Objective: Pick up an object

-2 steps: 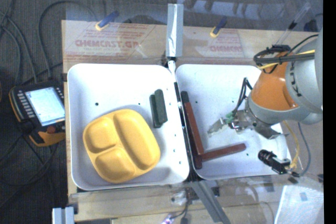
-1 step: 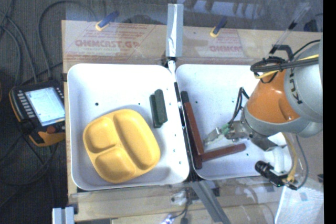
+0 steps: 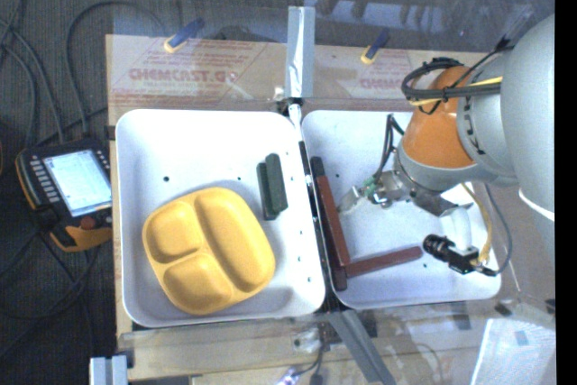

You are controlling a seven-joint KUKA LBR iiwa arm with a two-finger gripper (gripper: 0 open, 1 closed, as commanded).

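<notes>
So the grey arm with the orange band (image 3: 435, 132) comes in from the counter's right edge and bends down over the right-hand shallow white bin (image 3: 361, 129). The big grey shell sits up by the right edge, the orange part hangs below it over the bin's far right portion, and the wrist angles down and toward the middle of the bin. The tool (image 3: 365, 192) ends up low over the bin floor, roughly mid-bin, pointing toward the divider side. Honestly can't tell how the tool is set, it's too small and cluttered with cables there.

Right next to it lies a brown L-shaped wooden piece (image 3: 341, 237): the long leg runs along the bin's left wall, the short leg lies along the near edge toward the right. The tool tip is just beside the upper part of the long leg, can't say if it touches. A small black part (image 3: 448, 250) hangs near the bin's near-right corner.

Left-hand white bin (image 3: 162, 129) has a yellow plastic three-compartment plate (image 3: 209, 248) in the near half, and a dark green flat bar (image 3: 271, 186) near its right wall, just past the plate's far right rim.
</notes>
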